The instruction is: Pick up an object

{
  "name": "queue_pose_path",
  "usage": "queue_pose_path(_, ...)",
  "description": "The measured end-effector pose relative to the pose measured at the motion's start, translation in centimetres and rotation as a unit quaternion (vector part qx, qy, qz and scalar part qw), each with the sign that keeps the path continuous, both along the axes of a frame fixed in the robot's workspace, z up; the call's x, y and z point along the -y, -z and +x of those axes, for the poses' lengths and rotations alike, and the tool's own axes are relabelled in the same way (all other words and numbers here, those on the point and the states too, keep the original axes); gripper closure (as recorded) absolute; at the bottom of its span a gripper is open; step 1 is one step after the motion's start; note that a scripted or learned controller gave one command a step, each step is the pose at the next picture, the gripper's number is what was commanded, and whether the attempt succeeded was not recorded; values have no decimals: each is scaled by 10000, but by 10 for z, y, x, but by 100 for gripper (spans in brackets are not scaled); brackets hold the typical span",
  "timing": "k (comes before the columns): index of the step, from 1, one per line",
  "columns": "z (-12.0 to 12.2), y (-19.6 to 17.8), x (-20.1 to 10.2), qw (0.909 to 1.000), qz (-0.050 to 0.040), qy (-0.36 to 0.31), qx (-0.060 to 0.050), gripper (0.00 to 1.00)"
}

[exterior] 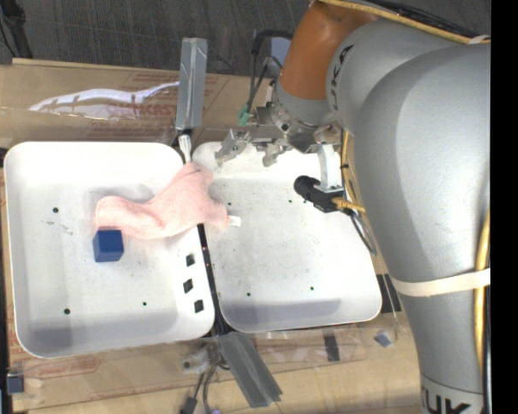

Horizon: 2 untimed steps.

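A pink cloth [162, 208] lies draped over the divide between the two bins, most of it in the left bin [34, 257]. A small blue cube [108, 245] sits in the left bin just under the cloth's left end. My gripper [252, 147] hovers above the far edge of the right bin [285, 266], to the upper right of the cloth. Its fingers [229, 147] are spread apart with nothing between them.
The big grey arm fills the right side and overhangs the right bin's far right corner. A black cable clip [318, 194] hangs off the arm over that bin. A grey metal bar [190, 89] stands behind the bins on the cardboard.
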<state>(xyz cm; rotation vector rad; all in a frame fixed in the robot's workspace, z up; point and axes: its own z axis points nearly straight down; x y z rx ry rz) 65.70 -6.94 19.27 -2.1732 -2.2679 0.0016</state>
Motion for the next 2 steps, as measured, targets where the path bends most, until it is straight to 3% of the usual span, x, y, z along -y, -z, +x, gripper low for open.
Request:
queue_pose_path(1, -15, 89, 35, 9990, 6, -442, -20, 0)
queue_pose_path(2, 0, 40, 31, 9981, 3, -621, -1, 0)
